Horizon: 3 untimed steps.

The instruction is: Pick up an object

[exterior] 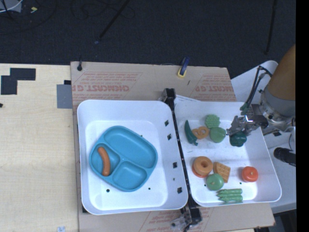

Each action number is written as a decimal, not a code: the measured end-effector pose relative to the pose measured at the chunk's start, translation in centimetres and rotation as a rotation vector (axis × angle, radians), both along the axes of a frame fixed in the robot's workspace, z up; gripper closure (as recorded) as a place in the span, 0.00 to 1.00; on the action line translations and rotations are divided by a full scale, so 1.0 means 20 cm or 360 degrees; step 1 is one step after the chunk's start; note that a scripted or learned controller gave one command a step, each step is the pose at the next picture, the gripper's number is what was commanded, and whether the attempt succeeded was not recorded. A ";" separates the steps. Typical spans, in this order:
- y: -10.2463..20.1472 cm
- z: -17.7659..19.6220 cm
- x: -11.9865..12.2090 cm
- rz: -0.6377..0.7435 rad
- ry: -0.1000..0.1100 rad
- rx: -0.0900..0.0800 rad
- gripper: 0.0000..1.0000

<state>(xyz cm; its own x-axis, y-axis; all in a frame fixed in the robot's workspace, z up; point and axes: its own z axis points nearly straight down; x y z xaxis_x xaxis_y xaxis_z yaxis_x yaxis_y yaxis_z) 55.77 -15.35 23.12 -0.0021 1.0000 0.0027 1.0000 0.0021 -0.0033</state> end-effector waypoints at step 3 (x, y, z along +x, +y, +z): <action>0.83 0.03 -0.22 0.0006 0.0004 0.0001 1.00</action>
